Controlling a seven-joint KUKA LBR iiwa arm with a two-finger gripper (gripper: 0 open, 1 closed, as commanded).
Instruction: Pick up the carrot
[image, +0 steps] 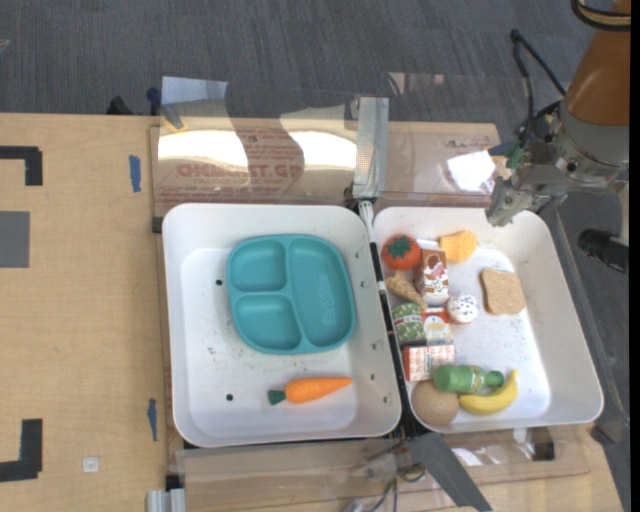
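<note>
Carrot (311, 390) lies flat in left bin (190, 300), just below teal divided plate (291, 293), clear for top grasp. Gripper (503, 211) hovers over right bin's (560, 340) far rim, well apart; finger state unclear.

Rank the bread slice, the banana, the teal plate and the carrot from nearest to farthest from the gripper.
1. bread slice, right bin, just below the gripper
2. banana, right bin's near edge
3. teal plate, left bin
4. carrot, left bin, below the plate
</note>
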